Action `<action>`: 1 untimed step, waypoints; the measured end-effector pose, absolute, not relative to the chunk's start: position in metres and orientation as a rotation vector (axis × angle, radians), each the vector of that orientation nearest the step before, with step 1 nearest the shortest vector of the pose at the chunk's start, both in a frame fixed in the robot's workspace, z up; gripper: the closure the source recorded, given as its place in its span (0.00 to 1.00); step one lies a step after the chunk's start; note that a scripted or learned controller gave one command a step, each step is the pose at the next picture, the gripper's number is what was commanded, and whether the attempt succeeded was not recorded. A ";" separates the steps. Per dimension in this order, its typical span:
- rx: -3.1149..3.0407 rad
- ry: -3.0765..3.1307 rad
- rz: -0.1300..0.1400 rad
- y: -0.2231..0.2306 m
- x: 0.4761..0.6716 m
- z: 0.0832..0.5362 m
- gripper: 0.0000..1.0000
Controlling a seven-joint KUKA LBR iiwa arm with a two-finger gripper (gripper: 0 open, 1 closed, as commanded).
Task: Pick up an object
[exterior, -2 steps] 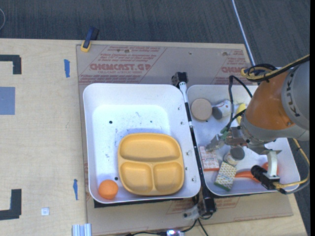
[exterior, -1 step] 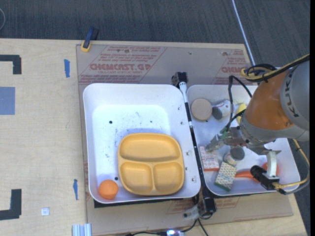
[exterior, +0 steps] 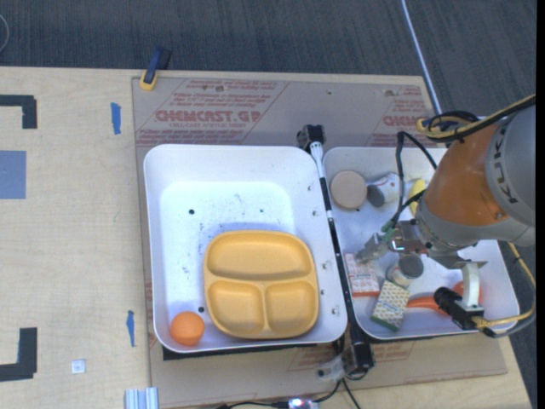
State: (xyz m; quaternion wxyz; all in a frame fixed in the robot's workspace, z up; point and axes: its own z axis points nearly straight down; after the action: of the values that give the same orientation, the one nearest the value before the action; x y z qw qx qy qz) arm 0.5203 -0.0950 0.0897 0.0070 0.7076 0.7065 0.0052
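Small orange ball (exterior: 186,328) was recorded beside a yellow divided plastic tray (exterior: 261,281); gripper (exterior: 393,244) state was undeterminable, and a missed grasp among crowded right-bin (exterior: 507,290) clutter was judged likely.

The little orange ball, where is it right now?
The orange ball sits in the left bin, in its near-left corner, right beside the yellow divided tray.

Arm (exterior: 477,186) reaching from right, wrist lowered
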 end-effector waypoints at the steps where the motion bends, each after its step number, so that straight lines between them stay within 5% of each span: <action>1: 2.220 2.219 0.004 -0.094 0.538 0.089 0.00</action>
State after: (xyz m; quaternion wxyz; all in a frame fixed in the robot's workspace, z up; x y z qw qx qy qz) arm 0.5376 -0.0943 0.0886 0.0013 0.7073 0.7069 0.0014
